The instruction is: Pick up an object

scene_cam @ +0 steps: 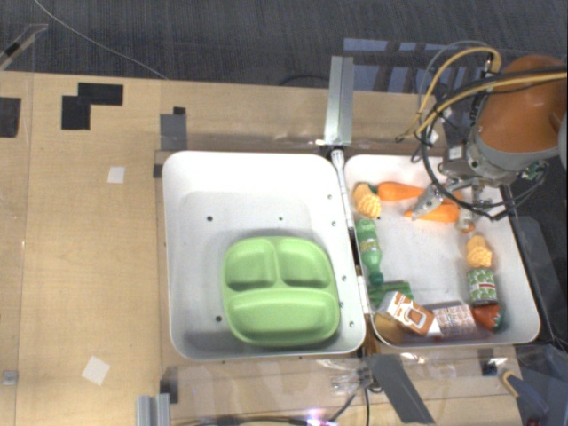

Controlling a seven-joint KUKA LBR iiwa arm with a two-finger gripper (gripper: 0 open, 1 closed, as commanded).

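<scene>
Risk: a missed or glancing grasp. The gripper (434, 204) sat low at the back of the right bin (529, 327), directly over an orange piece (446, 214) – the likely target – with a carrot (399, 190) just beside it. Closing off-centre could push the piece aside or snag the carrot, since the 2 items lay near each other. Whether the gripper was open or closed could not be told, as cables and the wrist hid it.

The orange piece looked small, low and tapered – partly covered, so its exact shape stayed unclear. The left bin (177, 238) held 1 green tray (280, 291).
</scene>
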